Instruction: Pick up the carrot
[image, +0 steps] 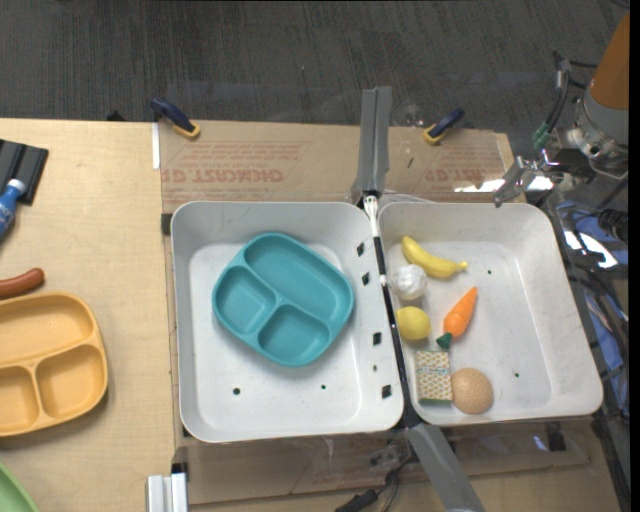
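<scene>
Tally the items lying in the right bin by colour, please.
Yellow: 2, banana and lemon
Orange: 1, carrot
White: 1, crumpled white item
Tan: 1, egg-shaped item
Green-patterned: 1, small box
Total: 6

Carrot in right bin beside lemon; hand past bin's far corner

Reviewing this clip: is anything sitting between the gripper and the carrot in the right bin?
Nothing visible does. The gripper hangs above the right bin's far rim; bare bin floor lies between it and the carrot. The banana and lemon lie on the carrot's other side.
</scene>
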